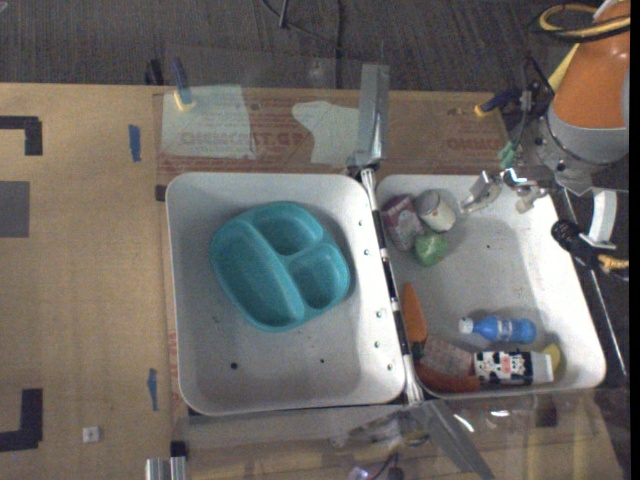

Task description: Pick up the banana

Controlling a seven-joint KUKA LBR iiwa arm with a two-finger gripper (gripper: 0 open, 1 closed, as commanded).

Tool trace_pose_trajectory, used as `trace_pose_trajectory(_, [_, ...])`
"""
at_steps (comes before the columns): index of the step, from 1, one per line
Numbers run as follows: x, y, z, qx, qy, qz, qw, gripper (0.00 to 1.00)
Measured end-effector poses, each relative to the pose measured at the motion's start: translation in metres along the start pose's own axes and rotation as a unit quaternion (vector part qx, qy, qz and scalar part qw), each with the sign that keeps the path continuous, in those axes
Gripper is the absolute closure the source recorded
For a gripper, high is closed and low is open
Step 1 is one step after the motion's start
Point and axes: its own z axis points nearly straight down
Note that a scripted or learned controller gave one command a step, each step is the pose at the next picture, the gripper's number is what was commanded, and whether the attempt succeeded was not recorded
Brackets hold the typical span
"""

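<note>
Gripper (503, 190), fingers apart and empty, above right bin's (585, 313) far edge; banana (549, 360) lies in near corner.

Arm: we see the grey KUKA arm with its orange band (592, 93) entering from the upper right of the camera view, its bulk sitting high against the right edge.
Wrist: below the orange band we make out a pale grey collar, with thin cables and a green connector hanging at its left side.
Gripper: the small silver two-finger gripper (497, 185) juts leftward and slightly down from the wrist.
Gripper pose: we read it as tilted, its tip lower than its base.
Gripper contents: we see nothing between its tips.
Black fitting: a dark part of the rig hangs under the wrist, near the right edge.
</note>
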Motion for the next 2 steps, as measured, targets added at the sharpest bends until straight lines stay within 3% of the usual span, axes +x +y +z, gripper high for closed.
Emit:
trace_pose_trajectory(1, [-0.028,-0.013,0.121,0.0,0.0,0.056,0.9984,0.0])
trace_pose_trajectory(2, [-0.008,0.021,0.129,0.002,-0.001,0.358,0.9336,0.0])
